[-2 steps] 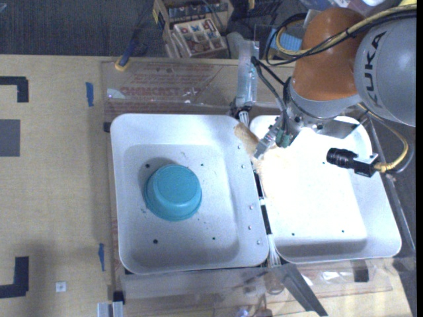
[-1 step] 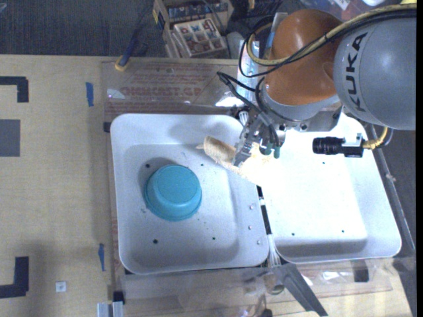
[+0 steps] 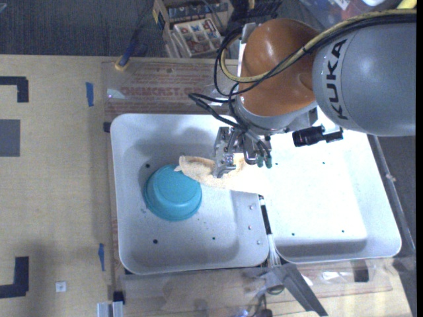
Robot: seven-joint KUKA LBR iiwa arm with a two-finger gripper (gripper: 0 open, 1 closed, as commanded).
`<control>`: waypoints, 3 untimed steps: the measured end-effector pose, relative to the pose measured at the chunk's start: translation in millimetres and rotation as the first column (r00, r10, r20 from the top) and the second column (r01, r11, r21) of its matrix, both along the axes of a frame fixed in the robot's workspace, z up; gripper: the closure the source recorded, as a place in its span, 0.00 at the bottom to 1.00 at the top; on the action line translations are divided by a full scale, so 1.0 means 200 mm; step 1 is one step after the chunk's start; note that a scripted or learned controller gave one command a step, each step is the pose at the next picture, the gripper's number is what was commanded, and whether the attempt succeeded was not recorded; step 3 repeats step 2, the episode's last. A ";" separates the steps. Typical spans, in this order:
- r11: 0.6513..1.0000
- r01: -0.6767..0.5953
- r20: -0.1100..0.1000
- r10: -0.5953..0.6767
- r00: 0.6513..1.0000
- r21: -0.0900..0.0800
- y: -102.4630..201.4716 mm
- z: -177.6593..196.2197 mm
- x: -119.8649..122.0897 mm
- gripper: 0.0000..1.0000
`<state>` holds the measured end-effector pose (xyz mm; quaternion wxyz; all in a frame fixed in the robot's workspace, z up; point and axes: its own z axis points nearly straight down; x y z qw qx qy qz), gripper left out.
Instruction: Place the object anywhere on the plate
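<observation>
Camera view: grey KUKA arm [image 3: 370, 65] w/ orange band [image 3: 274, 65] reaches in from the right, wrist over the back-right part of the left shallow white bin [image 3: 132, 243]. Two-finger metal gripper [image 3: 223, 169] points down into that bin, tips on or just over the pale yellow flat crumpled cloth-like object [image 3: 198, 170]. Fingers look a bit spread, one each side of the object's right part, but can't tell if they pinch it – too blurred and small.

Pale yellow object lies on the bin floor, approx mid-back of the left bin, stretched left-right. Its left end touches or slips just behind the round blue plastic bowl-shaped plate [image 3: 173, 193]. Most of the object is beside the plate, not on it. The plate sits left of centre in the left bin, flat on the floor.

Right shallow white bin [image 3: 330, 223] is side by side w/ the left one, rims touching at the middle. Black cables [image 3: 225, 51] loop off the wrist. Blue tape bits [image 3: 89, 92] on the light wood bench [image 3: 46, 197], left of the bins.
</observation>
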<state>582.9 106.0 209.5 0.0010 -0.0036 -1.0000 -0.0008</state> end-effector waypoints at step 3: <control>1.000 -0.005 0.000 0.005 1.000 0.000 0.22 0.03 -0.11 0.00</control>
